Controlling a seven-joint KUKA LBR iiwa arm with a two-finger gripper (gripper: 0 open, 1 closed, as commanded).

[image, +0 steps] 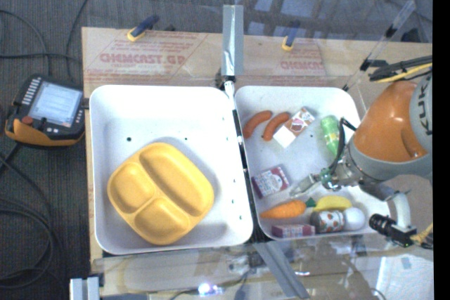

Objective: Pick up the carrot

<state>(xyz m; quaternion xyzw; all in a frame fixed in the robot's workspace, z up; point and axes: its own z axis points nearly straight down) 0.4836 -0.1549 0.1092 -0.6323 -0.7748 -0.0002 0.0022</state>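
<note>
Camera view: the claw (318, 180) hangs low in the right bin (295, 92), just above and right of the carrot (284, 210), seemingly poised for a grasp; whether it is open or closed cannot be told. Carrot lies near the bin's front wall beside a banana (333, 203). Left bin (105, 151) holds a yellow tray (160, 192)

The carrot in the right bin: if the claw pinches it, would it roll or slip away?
The carrot looks smooth and tapered, so it could probably slip toward its thin end. Its rounded body may roll, though the banana and pink box beside it might stop it.
</note>
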